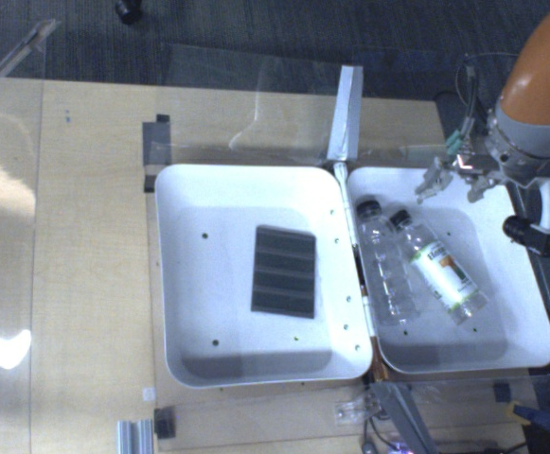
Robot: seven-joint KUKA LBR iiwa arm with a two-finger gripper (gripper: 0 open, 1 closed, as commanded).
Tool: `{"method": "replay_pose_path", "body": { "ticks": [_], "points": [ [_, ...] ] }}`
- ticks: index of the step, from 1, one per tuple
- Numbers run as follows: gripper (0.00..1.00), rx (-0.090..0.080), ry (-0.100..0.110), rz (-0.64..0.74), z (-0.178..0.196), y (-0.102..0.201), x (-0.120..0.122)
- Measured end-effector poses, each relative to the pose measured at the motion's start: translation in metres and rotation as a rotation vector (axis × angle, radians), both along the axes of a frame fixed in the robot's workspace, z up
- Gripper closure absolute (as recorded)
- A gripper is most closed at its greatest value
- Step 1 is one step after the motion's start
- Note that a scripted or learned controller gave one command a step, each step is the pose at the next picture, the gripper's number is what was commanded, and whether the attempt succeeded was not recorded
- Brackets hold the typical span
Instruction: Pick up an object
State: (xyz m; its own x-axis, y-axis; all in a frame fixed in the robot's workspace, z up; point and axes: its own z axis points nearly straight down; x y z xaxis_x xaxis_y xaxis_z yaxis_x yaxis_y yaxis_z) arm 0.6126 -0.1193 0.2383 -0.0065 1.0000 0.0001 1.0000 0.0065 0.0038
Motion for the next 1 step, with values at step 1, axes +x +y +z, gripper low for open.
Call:
{"method": "replay_pose_path", "body": {
  "ticks": [1],
  "points": [
    [0.00,-0.002,-0.004,0.070,0.0017,0.0053,0.0084]
  ]
}}
